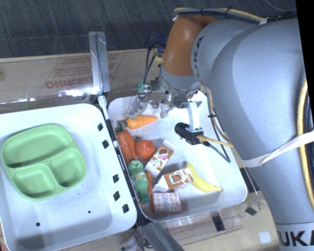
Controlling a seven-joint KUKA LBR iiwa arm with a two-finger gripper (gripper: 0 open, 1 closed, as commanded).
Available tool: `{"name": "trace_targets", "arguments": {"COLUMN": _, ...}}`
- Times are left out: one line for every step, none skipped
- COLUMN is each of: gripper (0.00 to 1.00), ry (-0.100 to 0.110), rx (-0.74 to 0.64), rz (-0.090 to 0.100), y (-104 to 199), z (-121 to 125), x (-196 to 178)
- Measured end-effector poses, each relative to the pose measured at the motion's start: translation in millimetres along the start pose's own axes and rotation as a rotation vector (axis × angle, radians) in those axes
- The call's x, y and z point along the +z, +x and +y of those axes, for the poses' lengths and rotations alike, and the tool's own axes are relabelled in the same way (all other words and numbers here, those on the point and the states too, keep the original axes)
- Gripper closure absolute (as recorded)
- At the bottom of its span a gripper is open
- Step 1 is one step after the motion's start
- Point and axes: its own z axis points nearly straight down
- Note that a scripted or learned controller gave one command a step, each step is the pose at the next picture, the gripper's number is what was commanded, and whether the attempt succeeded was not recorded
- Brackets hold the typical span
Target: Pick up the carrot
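The carrot (142, 121), orange with a small green end pointing left, lies near the back left corner of the right bin (235, 189). My gripper (153, 100) hangs at the back of that bin, just behind and above the carrot, under the orange-banded wrist (183, 45). The wrist hides how the gripper meets the carrot, and I cannot tell whether they touch.
Along the right bin's left wall lie an orange-red sausage shape (126, 144), a red tomato (145, 149) and a green bottle (138, 175). Two small cartons (159, 158) (179, 178), a banana (202, 182) and a pink packet (167, 202) lie nearer the front. A green divided plate (42, 160) sits in the left bin (72, 225).
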Motion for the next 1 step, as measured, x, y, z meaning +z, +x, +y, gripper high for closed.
{"name": "trace_targets", "arguments": {"gripper": 0.0, "ry": 0.01, "rx": -0.114, "rz": -0.004, "y": 10.1, "z": -14.1, "x": 19.4}}
